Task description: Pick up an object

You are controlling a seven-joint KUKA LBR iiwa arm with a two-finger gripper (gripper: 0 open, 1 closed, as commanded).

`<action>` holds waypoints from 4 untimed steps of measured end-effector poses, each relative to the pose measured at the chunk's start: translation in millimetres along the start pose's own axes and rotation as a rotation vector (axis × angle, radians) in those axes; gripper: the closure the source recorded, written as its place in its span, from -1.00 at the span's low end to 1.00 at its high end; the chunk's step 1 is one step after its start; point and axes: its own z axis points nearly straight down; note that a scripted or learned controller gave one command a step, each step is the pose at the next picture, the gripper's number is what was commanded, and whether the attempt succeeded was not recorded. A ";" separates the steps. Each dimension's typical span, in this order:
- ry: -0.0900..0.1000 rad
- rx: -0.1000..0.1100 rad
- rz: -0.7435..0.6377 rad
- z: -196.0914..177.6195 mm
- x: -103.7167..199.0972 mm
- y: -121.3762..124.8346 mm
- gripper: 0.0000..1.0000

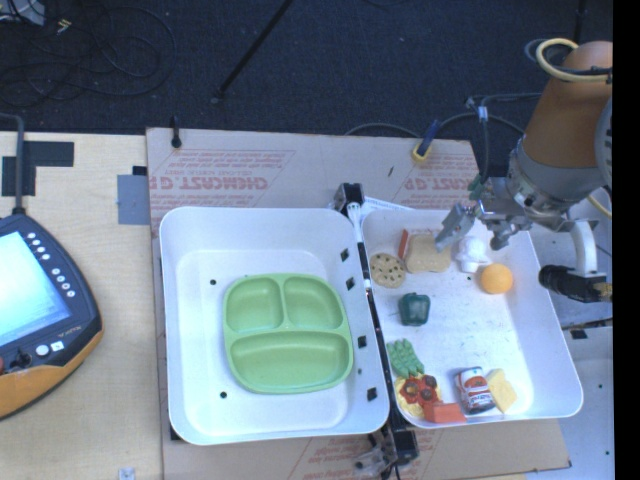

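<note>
The grey arm's claw point(478, 230) hangs spread wide over the right white bin point(545, 353), just above a small white rounded object point(468, 259) beside a tan bread-slice toy point(428, 254). It looks light, hard and slippery, best pinched across its middle.

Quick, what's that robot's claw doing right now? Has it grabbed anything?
Gripper: hovering over the far end of the right bin, near the white piece and the orange. Open or closed cannot be told; nothing visibly held.
</note>
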 end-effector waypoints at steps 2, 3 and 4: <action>0.000 0.001 0.005 151.3 35.7 -22.3 -1.00; 0.000 0.001 0.004 150.9 34.0 -31.2 -1.00; 0.002 0.000 0.008 139.9 33.2 -30.3 1.00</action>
